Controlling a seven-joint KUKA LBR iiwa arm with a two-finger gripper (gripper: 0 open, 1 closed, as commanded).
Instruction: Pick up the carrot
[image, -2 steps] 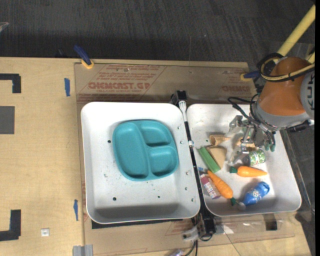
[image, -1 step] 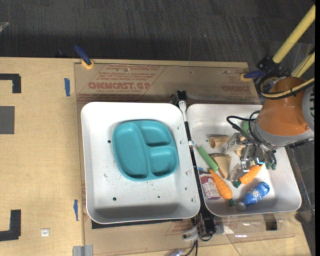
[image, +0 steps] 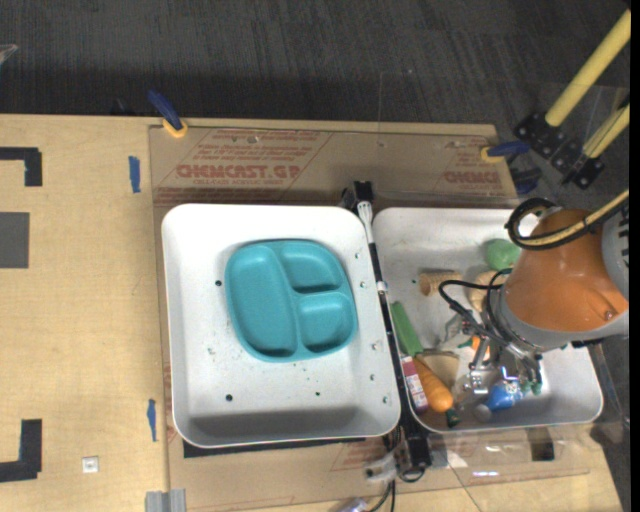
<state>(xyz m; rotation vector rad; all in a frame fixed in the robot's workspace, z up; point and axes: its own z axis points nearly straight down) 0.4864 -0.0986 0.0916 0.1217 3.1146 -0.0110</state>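
The carrot (image: 434, 386) is a short orange piece lying near the front left corner of the right bin (image: 570, 398). My gripper (image: 481, 384) hangs low over the front of that bin, just right of the carrot, under the orange wrist band (image: 560, 282). From this angle the gripper appears beside the carrot rather than around it. Cables and the wrist hide part of the bin floor behind it.
A teal divided plate (image: 291, 297) sits in the left bin (image: 195, 380). The right bin also holds a green stick (image: 405, 328), a red-and-white marker (image: 411, 378) along the left wall, a wooden peg (image: 441, 283), a pale green lump (image: 500, 252) and a blue piece (image: 503, 396).
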